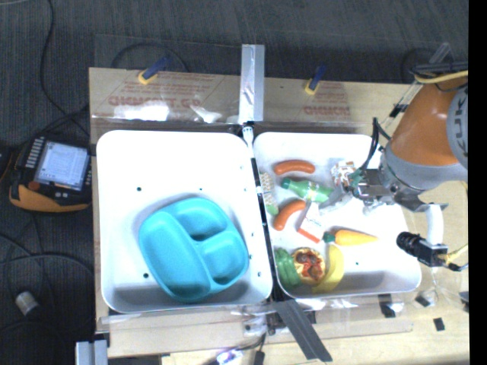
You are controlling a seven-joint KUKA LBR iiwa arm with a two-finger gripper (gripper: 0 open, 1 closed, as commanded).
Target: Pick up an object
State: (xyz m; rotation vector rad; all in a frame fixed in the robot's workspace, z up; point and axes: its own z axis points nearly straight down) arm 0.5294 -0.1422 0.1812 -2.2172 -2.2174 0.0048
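I have the gripper (346, 175) low over the upper right of the right bin (396, 268), whether spread or pinching I cannot tell, and the hot dog (294, 166), bottle (306, 189) and carrot (350, 238) all lie unlifted, so the pick looks undone.

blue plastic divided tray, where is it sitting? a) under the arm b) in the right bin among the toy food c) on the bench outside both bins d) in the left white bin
d, the blue plastic divided tray lies flat on the floor of the left white bin, while the toy food sits in the right white bin.
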